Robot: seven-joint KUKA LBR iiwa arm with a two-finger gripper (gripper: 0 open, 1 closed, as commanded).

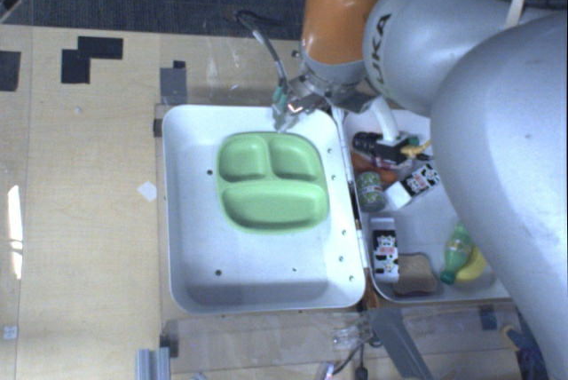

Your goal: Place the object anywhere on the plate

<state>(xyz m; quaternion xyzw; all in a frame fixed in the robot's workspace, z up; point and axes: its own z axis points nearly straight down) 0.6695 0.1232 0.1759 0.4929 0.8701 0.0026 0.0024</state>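
"KUKA" lettering (380,50) marks the arm above the green plate (272,183).

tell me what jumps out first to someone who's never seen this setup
The big grey arm with its orange band sweeps in from the right and covers much of the right bin. Next comes the green divided plate, sitting in the middle of the left bin, with the gripper just above its far edge. Small clutter, including a cow-patterned carton and a green bottle, crowds the right bin.
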